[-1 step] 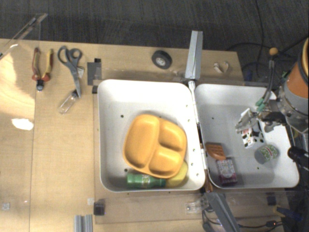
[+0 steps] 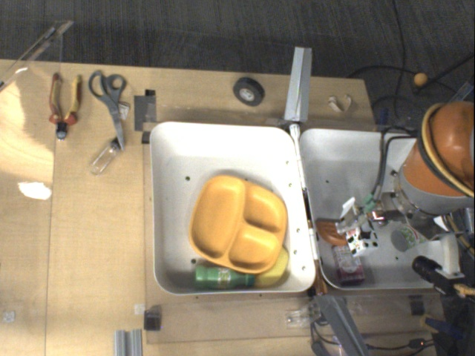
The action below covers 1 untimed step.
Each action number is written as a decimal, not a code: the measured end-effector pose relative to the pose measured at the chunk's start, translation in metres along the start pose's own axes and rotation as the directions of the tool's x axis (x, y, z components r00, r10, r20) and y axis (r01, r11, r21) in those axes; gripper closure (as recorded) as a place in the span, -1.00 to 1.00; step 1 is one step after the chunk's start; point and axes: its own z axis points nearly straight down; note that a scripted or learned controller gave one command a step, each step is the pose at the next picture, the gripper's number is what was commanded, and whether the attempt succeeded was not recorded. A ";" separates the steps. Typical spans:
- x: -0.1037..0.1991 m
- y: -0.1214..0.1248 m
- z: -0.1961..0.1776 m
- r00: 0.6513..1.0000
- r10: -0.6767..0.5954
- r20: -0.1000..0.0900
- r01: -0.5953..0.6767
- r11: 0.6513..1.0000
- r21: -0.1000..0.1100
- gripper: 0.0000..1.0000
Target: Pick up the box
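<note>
Gripper: low in the right bin, fingers too small and cluttered to tell whether spread or pressed.
Box: small purple one, seemingly, lay on the right bin's floor near its front-left corner, just below the gripper.
Left bin: held a yellow divided tray over a green bottle.
Bench: scissors and pliers lay at far left.

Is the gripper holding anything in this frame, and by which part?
Cannot be told. The gripper sits low in the right bin, just above a small purple box.
</note>
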 end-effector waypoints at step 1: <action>-0.039 0.035 0.002 0.994 0.113 0.001 -0.113 0.994 -0.002 -1.00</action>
